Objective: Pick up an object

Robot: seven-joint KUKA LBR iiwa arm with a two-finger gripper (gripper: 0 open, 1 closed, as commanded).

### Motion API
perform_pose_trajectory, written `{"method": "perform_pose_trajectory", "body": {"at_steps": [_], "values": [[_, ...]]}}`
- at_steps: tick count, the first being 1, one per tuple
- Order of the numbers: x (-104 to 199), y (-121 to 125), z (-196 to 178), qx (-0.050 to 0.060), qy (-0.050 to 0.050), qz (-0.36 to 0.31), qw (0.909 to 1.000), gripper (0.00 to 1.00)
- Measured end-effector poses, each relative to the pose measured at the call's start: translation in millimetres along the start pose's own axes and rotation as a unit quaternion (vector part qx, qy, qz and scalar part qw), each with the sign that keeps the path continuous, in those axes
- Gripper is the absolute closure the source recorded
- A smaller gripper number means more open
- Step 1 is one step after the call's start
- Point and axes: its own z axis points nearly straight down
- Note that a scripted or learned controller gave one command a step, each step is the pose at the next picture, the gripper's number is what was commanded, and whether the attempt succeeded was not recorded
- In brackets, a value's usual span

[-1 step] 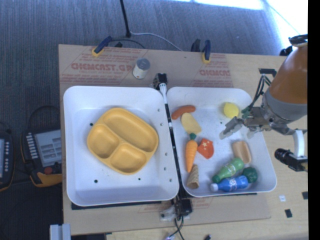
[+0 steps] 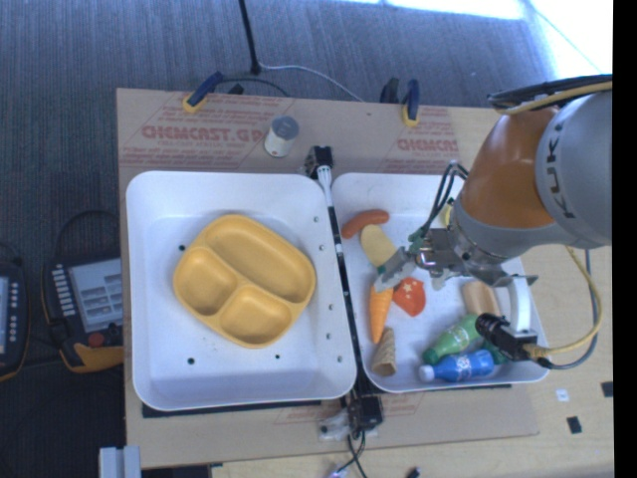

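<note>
A: What fills the right of the frame?
B: The arm (image 2: 542, 177), grey with an orange band, reaching in from the right edge over the right bin (image 2: 350, 297).

A: And the left half?
B: The left bin (image 2: 149, 297), with a yellow three-compartment tray (image 2: 245, 279) lying tilted at its middle.

A: Where is the gripper?
B: The gripper (image 2: 428, 257) hangs over the middle of the right bin. I cannot tell how it is set; the wrist blocks it.

A: What could be picked up?
B: All in the right bin. Lower right: a green bottle (image 2: 453, 339), and a blue bottle (image 2: 466, 366) just below it. Centre left: an orange carrot (image 2: 379, 309), with a red strawberry-like piece (image 2: 409, 296) beside it. A sausage (image 2: 364, 222) sits at the upper left, a pale yellow piece (image 2: 377, 244) just under it. An ice-cream cone (image 2: 384, 352) lies at the lower left.

A: Smallest things?
B: A small grey-capped roll (image 2: 281, 135) on the board above the left bin.
</note>
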Motion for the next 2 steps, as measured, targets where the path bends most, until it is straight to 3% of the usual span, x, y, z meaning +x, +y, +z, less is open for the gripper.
{"method": "perform_pose_trajectory", "body": {"at_steps": [1,2], "values": [[-22,-20,86,-0.002,0.0,0.001,1.0,0.0],[-24,-20,76,-0.002,-0.002,0.002,1.0,1.0]]}}
